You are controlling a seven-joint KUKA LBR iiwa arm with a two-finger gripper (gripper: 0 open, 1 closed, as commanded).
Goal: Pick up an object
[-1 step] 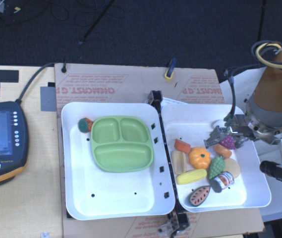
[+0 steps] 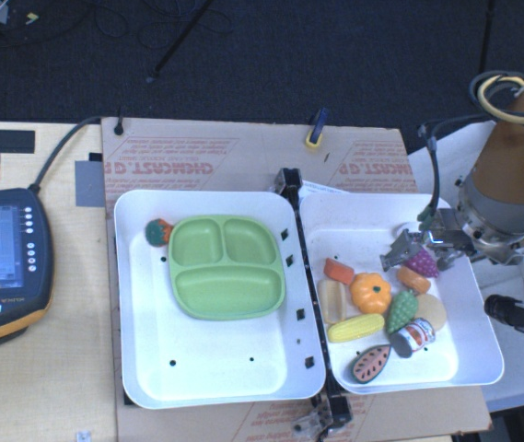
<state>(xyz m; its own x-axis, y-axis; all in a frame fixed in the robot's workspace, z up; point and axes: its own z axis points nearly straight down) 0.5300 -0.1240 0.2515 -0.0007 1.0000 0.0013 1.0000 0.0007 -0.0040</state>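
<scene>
Nearest the camera, at the six o'clock end of the right bin [image 2: 483, 357], lies a watermelon slice [image 2: 370, 364], with a small can [image 2: 413, 336] just beside it at two o'clock. Above them the toy food crowds together: a yellow corn cob [image 2: 355, 328], a green strawberry-shaped piece [image 2: 400, 309], an orange pumpkin [image 2: 370, 293], a carrot-like piece [image 2: 339, 271].

The likeliest object to take is the purple grape bunch [image 2: 422, 264], at the pile's one o'clock edge. It looks like light, hollow plastic, stiff and knobbly, so it should not crush but could slip; I would close across its narrow width.

The gripper [image 2: 411, 250] hangs at the grapes' ten o'clock, touching or just over them. Its dark fingers seem spread, yet blur and overlap mean I cannot tell how wide, nor whether anything sits between them.

Further out, at nine o'clock, the left bin [image 2: 142, 339] carries a green divided plate [image 2: 226, 267] and a small ball [image 2: 157, 232] at its ten o'clock corner. A pendant [image 2: 4, 265] rests on the worktop [image 2: 68, 357].
</scene>
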